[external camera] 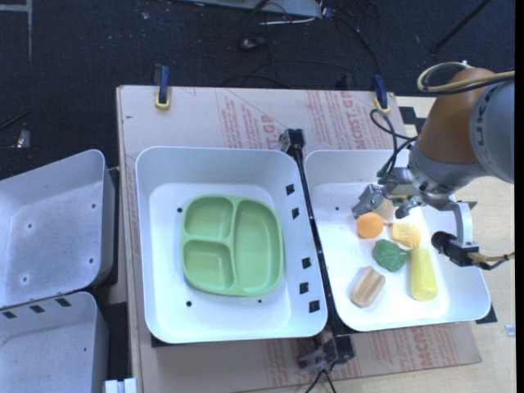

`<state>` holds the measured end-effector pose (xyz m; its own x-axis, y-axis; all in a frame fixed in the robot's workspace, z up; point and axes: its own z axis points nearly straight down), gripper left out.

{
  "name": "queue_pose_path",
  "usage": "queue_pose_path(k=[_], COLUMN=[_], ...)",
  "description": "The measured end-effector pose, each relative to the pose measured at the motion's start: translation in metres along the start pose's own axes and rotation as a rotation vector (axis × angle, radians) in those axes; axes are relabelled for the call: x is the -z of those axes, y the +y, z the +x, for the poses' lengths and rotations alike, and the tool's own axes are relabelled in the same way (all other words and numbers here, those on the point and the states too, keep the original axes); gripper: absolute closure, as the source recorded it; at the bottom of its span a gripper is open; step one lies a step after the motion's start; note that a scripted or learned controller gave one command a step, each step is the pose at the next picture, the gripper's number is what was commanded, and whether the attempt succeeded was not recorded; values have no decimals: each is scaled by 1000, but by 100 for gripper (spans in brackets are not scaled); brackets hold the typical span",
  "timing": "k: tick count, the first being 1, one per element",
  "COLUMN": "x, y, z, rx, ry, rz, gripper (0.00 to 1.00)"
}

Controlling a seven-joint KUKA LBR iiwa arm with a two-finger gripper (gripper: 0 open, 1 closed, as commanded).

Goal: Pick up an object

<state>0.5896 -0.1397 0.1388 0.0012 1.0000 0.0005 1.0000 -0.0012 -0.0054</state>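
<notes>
**Gripper low over the right bin**

I see the gripper just above the orange ball; I cannot tell its state. Below it lie a pale yellow piece, green lump, yellow bottle and tan bread roll. Far left sits the green divided plate.

bulky grey arm with a broad orange band, looping yellowish cable, black wrist attachment
</notes>
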Motion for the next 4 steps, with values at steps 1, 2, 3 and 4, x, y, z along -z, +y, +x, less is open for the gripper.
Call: queue_pose_path(k=[1, 2, 3, 4], x=[-46, -33, 31, 93], y=[1, 2, 6, 13], z=[0, 0, 0, 2], rx=[1, 0, 4, 5], ry=[-3, -3, -2, -3], rz=[-8, -12, -12, -13], gripper=[0, 100, 100, 100])
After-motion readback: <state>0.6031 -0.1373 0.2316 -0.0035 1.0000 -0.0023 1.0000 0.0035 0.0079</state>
